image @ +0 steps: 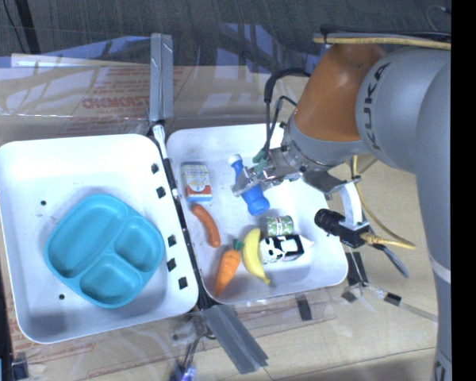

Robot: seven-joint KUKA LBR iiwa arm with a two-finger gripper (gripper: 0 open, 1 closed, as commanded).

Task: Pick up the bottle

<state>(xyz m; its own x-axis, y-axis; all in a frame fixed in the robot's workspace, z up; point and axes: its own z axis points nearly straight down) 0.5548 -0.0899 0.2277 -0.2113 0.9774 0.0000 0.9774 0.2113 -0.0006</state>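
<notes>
we see the arm [373, 101] reach in from the right and bend down over the right bin [325, 272], its orange band above the wrist. the gripper [254, 179] sits low at the bin's middle, right against the blue bottle [250, 189], which lies tilted there. we cannot tell how the tool is set. nearby lie a sausage [206, 224], carrot [228, 267], banana [256, 256] and small carton [195, 181]. a blue tray [103, 248] rests in the left bin [32, 165].

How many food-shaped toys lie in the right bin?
3: a sausage by the bin's left wall, a carrot at the near edge, and a banana right beside it. The arm may hide others.
</notes>
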